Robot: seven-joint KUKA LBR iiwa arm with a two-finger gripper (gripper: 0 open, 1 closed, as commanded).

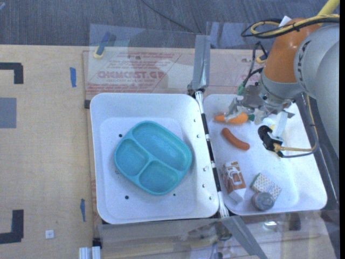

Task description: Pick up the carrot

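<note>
Carrot (230, 118): lies in the right bin (307, 196), top-left corner, near the sausage (236, 138).
Gripper (241, 111): low over the carrot's right end; whether it grips, I cannot tell.
Blue plate (153, 157): left bin, apart.

A clear plastic sheet (132, 69) lies on the bench behind the left white bin (102, 112), and it bears red printed lettering in one line. The letters look like "OHMCAST GP", but they are faint and blurred, so the reading is uncertain. A small carton (234, 178) in the right bin (312, 161) carries an orange-brown printed panel, too small to read.
</note>
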